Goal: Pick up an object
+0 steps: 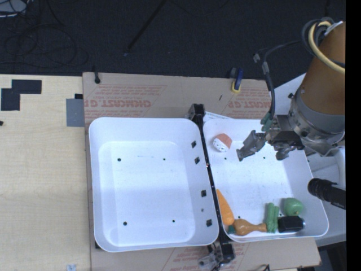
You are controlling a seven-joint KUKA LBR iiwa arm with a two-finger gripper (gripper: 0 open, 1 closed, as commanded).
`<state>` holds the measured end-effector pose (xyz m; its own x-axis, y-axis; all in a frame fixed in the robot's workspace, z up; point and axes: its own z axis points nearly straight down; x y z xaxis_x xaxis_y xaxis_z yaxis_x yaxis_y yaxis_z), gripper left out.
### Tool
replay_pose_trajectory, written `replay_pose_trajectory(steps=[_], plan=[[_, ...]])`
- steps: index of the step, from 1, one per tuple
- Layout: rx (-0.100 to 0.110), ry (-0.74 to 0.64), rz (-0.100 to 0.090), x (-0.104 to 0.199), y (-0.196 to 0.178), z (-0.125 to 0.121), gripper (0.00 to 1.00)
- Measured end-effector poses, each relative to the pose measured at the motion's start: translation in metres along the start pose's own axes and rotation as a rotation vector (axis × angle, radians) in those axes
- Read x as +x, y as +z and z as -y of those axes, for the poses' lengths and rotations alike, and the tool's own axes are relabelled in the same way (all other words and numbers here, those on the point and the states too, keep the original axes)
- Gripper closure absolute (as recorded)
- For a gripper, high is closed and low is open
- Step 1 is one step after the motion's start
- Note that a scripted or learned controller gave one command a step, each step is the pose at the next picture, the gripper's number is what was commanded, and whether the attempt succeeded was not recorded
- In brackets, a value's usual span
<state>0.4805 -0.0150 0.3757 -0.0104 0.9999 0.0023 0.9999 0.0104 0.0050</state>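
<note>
My gripper point(262, 152) hangs over the upper middle of the right bin point(265, 179), open, with nothing between its dark fingers point(248, 146). A small orange and white object point(221, 142) lies just left of it near the bin's far left corner. An orange carrot point(225, 206) lies along the bin's left wall. At the near edge sit a yellow-orange piece point(249, 227), a green stick-like piece point(272, 217), a round green object point(292, 206) and a black object point(290, 224).
The left bin point(107, 151) stands beside the right one, with a black divider point(204, 168) between them. Both rest on brown cardboard point(146, 95). A black cylinder point(327, 192) pokes in at the right edge, and a blue and yellow clip point(237, 80) sits at the cardboard's far edge.
</note>
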Motion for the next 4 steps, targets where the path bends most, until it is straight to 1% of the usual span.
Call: replay_pose_trajectory(steps=[1,2,3,4], plan=[[-0.005,0.018,0.007,-0.091,-0.099,0.005,0.00],[-0.001,0.015,0.008,-0.177,-0.166,-0.035,0.00],[0.007,0.010,0.004,-0.199,-0.160,-0.096,0.00],[0.009,0.002,0.003,-0.196,-0.171,-0.095,1.00]])
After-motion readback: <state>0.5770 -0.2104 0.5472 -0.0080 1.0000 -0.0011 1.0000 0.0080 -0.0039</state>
